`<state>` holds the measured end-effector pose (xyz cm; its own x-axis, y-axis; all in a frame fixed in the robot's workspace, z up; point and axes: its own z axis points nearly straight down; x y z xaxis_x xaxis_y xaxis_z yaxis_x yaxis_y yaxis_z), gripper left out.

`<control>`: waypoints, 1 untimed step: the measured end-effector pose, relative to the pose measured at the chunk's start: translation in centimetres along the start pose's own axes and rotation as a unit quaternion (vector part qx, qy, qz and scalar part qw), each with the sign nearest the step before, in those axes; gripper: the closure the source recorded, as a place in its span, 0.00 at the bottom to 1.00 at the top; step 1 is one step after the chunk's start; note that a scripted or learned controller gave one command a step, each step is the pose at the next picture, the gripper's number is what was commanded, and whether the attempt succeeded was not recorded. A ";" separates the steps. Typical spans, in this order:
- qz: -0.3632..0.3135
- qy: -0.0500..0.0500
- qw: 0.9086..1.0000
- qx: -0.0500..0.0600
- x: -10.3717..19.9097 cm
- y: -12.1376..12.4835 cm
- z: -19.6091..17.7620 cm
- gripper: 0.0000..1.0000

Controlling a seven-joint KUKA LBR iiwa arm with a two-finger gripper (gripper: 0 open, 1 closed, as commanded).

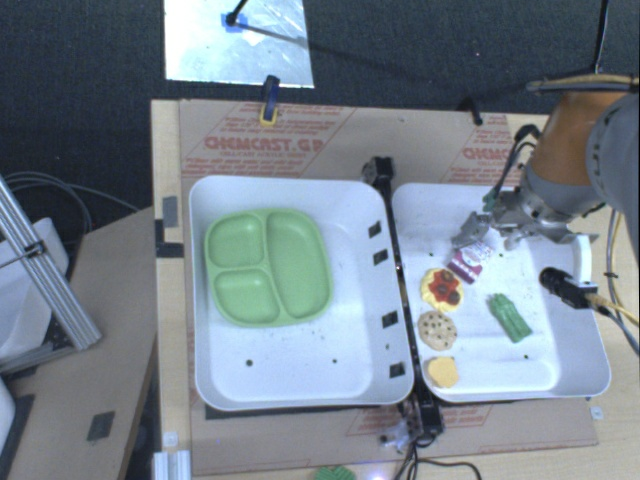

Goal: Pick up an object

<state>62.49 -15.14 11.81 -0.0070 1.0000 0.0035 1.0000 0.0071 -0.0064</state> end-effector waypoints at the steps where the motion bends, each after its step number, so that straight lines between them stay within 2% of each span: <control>1: 0.004 -0.002 1.000 -0.008 3.0 -4.1 3.2 0.00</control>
<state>58.40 -12.16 8.66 0.0009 1.0000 -0.0012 0.9999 -0.0009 0.0100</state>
